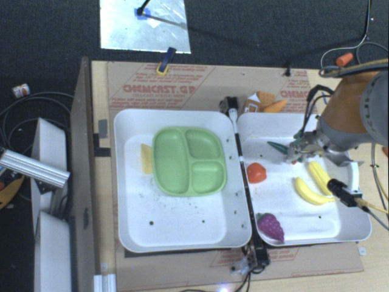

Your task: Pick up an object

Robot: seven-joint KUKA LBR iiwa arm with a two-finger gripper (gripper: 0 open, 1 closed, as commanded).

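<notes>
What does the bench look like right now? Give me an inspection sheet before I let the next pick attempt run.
Surface: two white bins side by side, left bin and right bin, on a printed board.
Job's things: in the right bin, a red tomato near the divider, purple grapes at the near corner, two bananas by the arm, and a teal item.
Clutter: green divided plate in the left bin with a yellow piece beside it; an orange item beyond the right bin.
Grippers: gripper low over the right bin, near the teal item; grasp not readable.
Cables: loops at far left and along the arm.
Surroundings: dark carpet, a foil sheet.
</notes>
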